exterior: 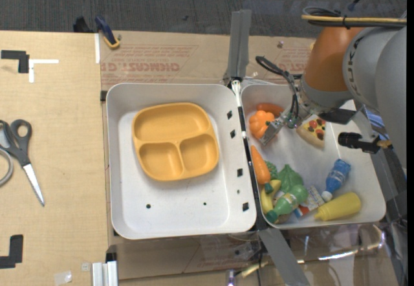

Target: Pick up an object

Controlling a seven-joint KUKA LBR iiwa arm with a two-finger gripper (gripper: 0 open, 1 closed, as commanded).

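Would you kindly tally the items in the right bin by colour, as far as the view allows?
Orange: 2, the pepper and the carrot
Yellow: 2, the squeeze bottle and the banana
Blue: 1, the small bottle
Green: 1, the leafy toy
Multicoloured: 1, the pizza slice
Total: 7; the clutter may hide more.

The right bin (372, 210) holds the objects. An orange pepper (261, 121) lies at its upper left, a carrot (260, 164) just below it along the left wall. A pizza slice toy (313, 131) rests near the top. A small blue bottle (337, 175) lies tilted on the right, a yellow bottle (339, 207) on its side below. Green toys (289, 182) and a banana (266, 200) crowd the lower left.
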